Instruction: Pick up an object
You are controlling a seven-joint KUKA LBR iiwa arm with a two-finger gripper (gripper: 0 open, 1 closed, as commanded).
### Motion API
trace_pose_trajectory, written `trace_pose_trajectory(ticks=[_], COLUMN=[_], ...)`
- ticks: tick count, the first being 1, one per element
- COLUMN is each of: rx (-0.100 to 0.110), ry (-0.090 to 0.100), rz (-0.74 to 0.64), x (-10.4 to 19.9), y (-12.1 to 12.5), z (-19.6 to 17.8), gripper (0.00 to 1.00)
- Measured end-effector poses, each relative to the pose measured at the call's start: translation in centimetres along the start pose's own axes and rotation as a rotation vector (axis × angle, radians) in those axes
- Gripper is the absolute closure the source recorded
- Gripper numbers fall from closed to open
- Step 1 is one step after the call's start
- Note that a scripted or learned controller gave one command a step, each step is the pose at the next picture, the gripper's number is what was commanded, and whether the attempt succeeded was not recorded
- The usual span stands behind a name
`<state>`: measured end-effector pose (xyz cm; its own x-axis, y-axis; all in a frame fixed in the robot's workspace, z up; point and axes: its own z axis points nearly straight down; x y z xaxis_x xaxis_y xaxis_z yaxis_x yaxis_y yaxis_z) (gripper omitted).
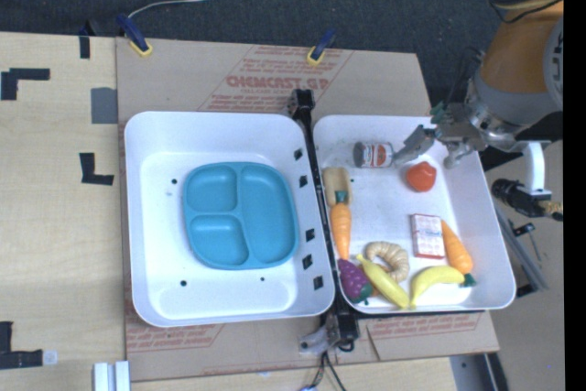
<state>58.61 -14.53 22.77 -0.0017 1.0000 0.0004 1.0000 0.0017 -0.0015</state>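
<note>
Camera view: open pincer [432,148] above tomato [420,177].

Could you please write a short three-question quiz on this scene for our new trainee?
1. True or false: the blue divided plate lies in the same bin as the toy food.
2. Which object lies nearest the gripper? A) the bananas B) the red tomato C) the grapes
3. Fill in: the small can lies on its ____ near the far wall of the right bin.

Key:
1. False; the plate is in the left bin, the food in the right one.
2. B
3. side
</note>
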Motion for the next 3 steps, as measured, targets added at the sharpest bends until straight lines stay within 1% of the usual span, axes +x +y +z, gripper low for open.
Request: trace_pose_trajectory(ticks=[1, 2, 3], rx=[0.005, -0.003, -0.003], ry=[0.001, -0.002, -0.004], rz=[0.000, -0.001, -0.003], x=[1.0, 0.5, 0.5], y=[6.6, 8.3, 8.3], z=[9.4, 14.2, 13.2], gripper=[0.00, 0.00, 1.00])
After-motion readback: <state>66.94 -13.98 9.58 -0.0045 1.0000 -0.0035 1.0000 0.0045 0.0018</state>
